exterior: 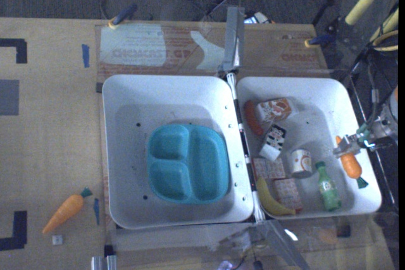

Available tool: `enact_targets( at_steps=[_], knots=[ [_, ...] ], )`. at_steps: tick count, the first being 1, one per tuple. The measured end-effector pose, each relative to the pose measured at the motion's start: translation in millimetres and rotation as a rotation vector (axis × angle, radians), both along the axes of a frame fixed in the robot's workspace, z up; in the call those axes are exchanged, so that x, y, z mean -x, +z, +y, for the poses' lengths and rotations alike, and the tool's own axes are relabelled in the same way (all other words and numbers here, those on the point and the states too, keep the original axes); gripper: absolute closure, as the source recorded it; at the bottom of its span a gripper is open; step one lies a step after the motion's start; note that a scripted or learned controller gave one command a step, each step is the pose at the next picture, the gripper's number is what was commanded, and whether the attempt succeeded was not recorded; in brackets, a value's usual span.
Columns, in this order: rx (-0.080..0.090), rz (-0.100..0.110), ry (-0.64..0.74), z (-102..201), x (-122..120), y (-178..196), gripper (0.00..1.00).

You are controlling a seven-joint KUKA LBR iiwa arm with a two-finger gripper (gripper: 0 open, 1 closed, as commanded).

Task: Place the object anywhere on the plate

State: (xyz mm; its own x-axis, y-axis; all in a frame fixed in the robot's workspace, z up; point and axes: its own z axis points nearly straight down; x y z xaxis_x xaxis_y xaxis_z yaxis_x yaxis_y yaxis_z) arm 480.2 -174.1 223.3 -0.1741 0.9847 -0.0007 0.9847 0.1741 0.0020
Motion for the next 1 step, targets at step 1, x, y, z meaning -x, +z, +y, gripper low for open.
enact_targets(
  at_steps=[1],
  knots=[
    [-0.001, 0.004, 0.249, 103.6, -19.6, -22.0, 1.0]
  ],
)
